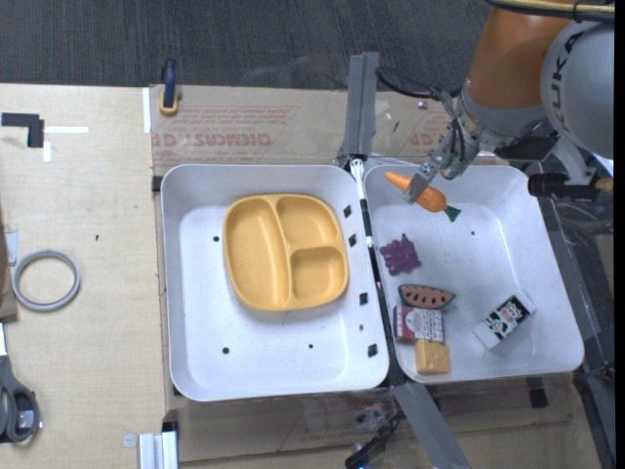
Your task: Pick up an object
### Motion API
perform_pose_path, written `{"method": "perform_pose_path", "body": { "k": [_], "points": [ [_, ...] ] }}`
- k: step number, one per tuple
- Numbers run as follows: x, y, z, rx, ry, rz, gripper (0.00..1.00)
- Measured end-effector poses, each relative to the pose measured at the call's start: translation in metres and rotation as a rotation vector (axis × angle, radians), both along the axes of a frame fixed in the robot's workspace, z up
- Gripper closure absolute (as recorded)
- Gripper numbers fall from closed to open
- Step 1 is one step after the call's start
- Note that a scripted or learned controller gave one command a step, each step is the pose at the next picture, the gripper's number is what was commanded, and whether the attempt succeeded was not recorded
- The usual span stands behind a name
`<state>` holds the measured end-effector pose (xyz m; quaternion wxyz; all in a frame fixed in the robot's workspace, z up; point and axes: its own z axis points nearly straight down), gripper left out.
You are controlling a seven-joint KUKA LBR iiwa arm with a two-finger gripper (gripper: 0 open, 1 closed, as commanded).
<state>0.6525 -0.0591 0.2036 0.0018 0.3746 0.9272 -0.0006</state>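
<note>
White bins [195,360] lay nearest, 2 of them, the left holding a yellow plate [286,252]. Farther back, in the right bin, the gripper [428,186] appeared closed on a carrot [415,191], seemingly lifted at the far wall. The grasp looked made; raising it clear remained.

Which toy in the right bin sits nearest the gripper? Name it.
The orange carrot, at the right bin's far edge right under the gripper. The purple grapes, watermelon slice and milk carton lie farther down.

Yellow tray [285,251], orange carrot [418,191], purple grapes [399,255], white bins [186,291].
</note>
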Motion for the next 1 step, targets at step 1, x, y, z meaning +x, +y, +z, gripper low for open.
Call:
{"method": "perform_pose_path", "body": {
  "k": [1],
  "points": [
    [-0.0077,0.0221,-0.0120,0.001,0.002,0.012,1.00]
  ]
}}
